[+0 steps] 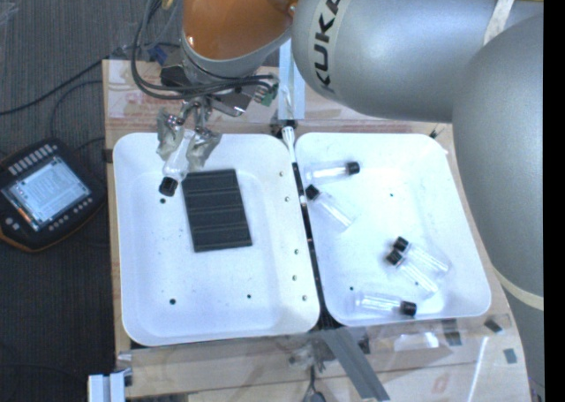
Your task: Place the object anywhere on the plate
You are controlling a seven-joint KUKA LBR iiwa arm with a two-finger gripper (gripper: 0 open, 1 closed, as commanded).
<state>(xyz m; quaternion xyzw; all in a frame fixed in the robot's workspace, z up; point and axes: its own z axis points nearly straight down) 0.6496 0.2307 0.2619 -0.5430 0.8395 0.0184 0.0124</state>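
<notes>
While the dark ribbed rectangular plate (217, 209) in the left white bin (141, 303) lies bare of any load, the task looks only partly done: a vial has been picked, but nothing rests on the plate yet. On the near side, the right white bin (463, 290) carries several clear plastic vials with black caps, one by the front wall (385, 304), a pair (415, 261) a little farther in, another (325, 203) close to the divider and one (334, 170) toward the back.

Farther back, in the left bin, the hand (187, 146) is clamped on a clear plastic vial with a black cap (174, 168). Its fingers (204, 147) pinch the clear upper body. The vial hangs just beside the plate's far left corner, not over it as far as the slant shows. Its long axis runs steeply from the hand down toward the near left, cap end lowest, the cap (167, 185) close to the bin floor.

What seems left is a short shift to the right and nearer, over the ribbed surface, then a release.
</notes>
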